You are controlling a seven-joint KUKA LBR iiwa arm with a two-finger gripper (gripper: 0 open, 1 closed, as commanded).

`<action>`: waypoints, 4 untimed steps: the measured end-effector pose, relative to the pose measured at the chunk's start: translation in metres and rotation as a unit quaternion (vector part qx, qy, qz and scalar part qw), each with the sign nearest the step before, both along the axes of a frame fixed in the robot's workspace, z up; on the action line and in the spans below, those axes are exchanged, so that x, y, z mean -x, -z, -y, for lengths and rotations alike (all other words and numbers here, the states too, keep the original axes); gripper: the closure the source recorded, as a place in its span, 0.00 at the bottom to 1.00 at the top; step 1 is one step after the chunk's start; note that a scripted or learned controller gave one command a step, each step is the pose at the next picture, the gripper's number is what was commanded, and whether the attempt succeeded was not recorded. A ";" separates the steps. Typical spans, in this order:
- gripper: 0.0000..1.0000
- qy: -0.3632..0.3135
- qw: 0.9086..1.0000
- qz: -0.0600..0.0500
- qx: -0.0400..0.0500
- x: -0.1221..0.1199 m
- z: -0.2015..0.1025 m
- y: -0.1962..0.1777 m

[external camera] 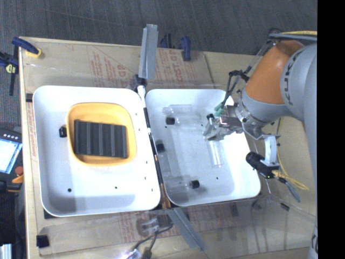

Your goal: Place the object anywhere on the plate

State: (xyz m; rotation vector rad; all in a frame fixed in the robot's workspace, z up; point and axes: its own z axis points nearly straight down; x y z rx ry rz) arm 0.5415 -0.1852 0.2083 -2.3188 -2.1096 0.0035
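Observation:
A yellow plate [100,110] with rounded corners lies in the left bin [48,190]. On it rests a dark, ribbed rectangular object [101,139], covering most of the plate's middle. My gripper [214,127] hangs over the upper right part of the right bin [245,185], far from the plate. The grey arm with its orange band reaches in from the right edge. Just below the gripper, a faint clear tube-like piece [216,155] lies on the bin floor.
Small black bits sit in the bins: one left of the plate [63,132], others in the right bin [170,121] [194,184]. A grey bar [147,50] stands behind the bins. Clamps and cables lie on the bench around them.

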 end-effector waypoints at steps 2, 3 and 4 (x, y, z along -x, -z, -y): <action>1.00 -0.193 0.981 0.003 0.001 -0.078 -0.128 -0.037; 1.00 -0.275 0.961 0.001 0.000 -0.067 -0.154 0.017; 1.00 -0.409 0.913 0.001 -0.001 -0.062 -0.174 0.017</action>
